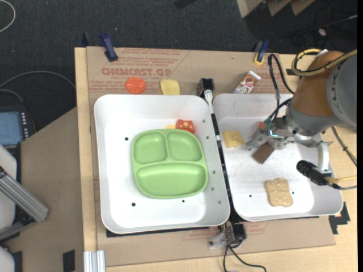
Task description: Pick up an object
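My gripper hangs low over the middle of the right bin, with the grey arm and its orange band behind it to the right. A small brown block lies right under the gripper's tip, touching or nearly touching it; I cannot tell whether it is held. A pale yellow chunk sits just left of the gripper near the bin's left wall. A tan biscuit-like piece lies near the front of the same bin.
The left bin holds a green divided plate and a small red piece behind it. Behind the bins on the board lie an orange round thing, a yellow piece and a small packet. Cables run along the arm.
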{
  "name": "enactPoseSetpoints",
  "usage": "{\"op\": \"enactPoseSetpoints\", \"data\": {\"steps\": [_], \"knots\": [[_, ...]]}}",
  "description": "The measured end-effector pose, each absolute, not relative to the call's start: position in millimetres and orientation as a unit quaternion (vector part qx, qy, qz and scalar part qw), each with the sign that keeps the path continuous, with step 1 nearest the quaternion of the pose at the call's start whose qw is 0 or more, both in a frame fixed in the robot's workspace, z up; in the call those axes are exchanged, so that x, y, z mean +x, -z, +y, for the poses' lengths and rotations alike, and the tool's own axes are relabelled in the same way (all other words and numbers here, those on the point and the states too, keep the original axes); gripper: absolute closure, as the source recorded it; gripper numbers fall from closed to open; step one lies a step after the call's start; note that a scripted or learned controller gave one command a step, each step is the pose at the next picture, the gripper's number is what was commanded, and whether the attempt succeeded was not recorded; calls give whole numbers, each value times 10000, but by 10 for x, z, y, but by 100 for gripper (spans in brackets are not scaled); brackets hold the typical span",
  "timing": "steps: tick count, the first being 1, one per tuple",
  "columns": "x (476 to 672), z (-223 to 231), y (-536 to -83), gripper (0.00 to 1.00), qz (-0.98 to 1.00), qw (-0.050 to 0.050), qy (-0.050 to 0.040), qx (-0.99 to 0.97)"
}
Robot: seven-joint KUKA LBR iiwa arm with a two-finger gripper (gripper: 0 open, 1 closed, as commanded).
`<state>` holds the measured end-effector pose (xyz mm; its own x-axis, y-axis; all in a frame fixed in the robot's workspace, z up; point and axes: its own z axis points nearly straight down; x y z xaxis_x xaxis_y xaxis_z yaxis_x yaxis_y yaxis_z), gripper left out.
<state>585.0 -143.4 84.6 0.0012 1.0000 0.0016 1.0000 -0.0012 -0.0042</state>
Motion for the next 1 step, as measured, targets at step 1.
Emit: {"op": "enactPoseSetpoints", "data": {"steps": [1], "knots": [[5869,-1441,-955,100,-7067,-5,2,-7076]]}}
